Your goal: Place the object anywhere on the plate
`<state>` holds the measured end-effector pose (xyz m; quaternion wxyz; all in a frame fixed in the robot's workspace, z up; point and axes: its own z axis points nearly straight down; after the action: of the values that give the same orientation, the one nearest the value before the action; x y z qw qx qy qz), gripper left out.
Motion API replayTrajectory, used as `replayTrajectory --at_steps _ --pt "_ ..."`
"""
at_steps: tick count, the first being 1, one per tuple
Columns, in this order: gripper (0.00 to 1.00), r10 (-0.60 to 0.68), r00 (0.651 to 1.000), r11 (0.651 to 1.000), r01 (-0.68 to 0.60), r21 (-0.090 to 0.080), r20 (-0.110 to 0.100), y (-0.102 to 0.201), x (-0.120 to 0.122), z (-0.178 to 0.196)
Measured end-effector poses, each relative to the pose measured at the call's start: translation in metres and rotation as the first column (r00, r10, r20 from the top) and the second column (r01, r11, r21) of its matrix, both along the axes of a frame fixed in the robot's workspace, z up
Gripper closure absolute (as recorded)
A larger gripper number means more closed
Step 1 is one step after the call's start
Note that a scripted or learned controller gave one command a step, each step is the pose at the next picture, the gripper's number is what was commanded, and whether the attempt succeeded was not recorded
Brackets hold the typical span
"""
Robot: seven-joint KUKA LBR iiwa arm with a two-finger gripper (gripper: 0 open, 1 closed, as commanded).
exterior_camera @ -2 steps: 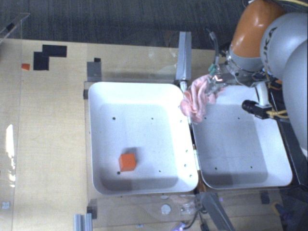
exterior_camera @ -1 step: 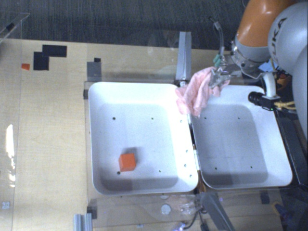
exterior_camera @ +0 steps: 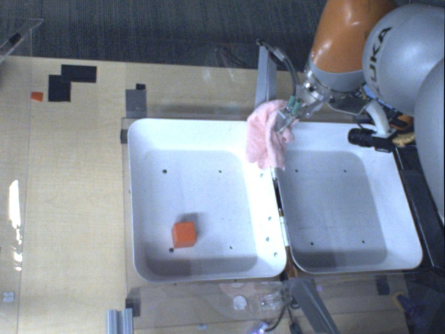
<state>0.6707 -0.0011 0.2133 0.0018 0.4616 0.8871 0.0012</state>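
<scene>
Dangling pink cloth [exterior_camera: 266, 139] from gripper [exterior_camera: 286, 119]: fingers pinch its top edge, rest hangs limp below them, over seam between left bin [exterior_camera: 139, 207] and right bin [exterior_camera: 410, 221]. High carry likely clears rims. Orange block [exterior_camera: 184, 234] lies well below-left of fingers, untouched.

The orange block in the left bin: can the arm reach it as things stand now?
Probably not yet. The gripper hangs over the divide between the bins with a pink cloth draped from it. The orange block lies alone on the left bin floor, nothing covering it, but the cloth would come down first.
</scene>
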Motion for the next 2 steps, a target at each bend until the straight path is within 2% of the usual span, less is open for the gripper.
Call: replayTrajectory --at_steps 1,2 --pt "1.00 0.392 0.920 0.920 -0.392 -0.001 0.001 0.049 -0.009 0.000" --pt "1.00 0.719 0.695 0.695 -0.719 -0.003 0.003 0.098 -0.009 -0.006"
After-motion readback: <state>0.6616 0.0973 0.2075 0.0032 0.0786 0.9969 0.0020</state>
